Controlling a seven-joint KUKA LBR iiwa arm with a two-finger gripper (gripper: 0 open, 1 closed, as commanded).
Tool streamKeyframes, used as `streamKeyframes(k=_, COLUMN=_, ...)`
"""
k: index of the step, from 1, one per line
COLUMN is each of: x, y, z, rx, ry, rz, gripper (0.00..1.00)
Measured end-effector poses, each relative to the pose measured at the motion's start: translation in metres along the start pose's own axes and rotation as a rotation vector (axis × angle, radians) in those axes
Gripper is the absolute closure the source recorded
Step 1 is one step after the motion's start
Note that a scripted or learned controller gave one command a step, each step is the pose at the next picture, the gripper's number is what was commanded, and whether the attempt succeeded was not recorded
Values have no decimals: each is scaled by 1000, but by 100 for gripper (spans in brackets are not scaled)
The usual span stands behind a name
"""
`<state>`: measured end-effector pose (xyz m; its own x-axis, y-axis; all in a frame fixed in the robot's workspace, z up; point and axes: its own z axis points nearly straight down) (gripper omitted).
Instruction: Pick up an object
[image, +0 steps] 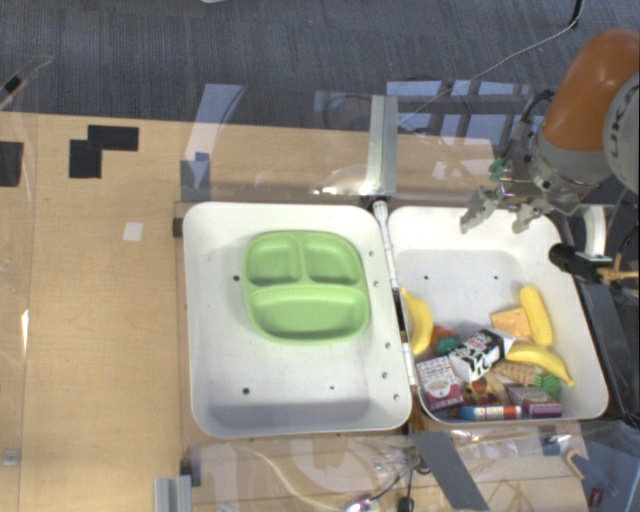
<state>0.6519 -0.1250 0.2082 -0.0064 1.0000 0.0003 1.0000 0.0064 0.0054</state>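
While the claw (500, 211) hangs with fingers spread and nothing between them over the far edge of the right bin (455, 265), no object is picked yet.
Camera view: the pile sits in that bin's near corner, well apart from the claw. Best bet, I judge: come straight down on the corn cob (536, 314), which lies at the pile's edge, yellow, long, easy to straddle. The left bin (215, 330) holds a green divided plate (304, 285).

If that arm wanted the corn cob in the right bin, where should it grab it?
Probably across the middle of the corn cob, coming straight down. It lies lengthwise near the bin's right wall, its rounded sides fairly exposed; the cheese wedge crowds its left, so the gripper needs care there.
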Motion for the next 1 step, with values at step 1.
streamKeyframes(k=1, x=-26, y=-84, z=105, rx=0, ry=0, rz=109, gripper=0)
